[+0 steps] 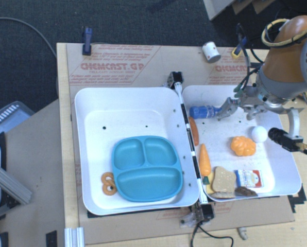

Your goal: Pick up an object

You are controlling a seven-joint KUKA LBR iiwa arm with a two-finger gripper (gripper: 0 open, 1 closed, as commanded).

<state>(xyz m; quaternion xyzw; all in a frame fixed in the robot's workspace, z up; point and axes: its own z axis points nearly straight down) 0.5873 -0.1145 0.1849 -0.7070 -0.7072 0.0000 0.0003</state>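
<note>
My gripper [239, 111] hangs over the back of the right bin [290, 176], open, with nothing between its fingers. One finger [227, 108] ends just right of a small blue bottle [202, 111] that lies on its side; the other finger [252, 113] is above a white egg [258, 134]. An orange lumpy fruit [243, 145] sits beside the egg. Along the bin's left wall lie a sausage [194, 130] and a carrot [204, 160]. At the front are a bread slice [224, 181], a small brown piece [245, 191] and a white packet [250, 178].
The left bin [91, 133] holds a blue divided plate [146, 168] and a small pretzel [109, 183]. A black part of the arm [285, 139] juts over the right bin's right side. A white roll [211, 51] and a blue clip [87, 40] lie on the cardboard behind the bins.
</note>
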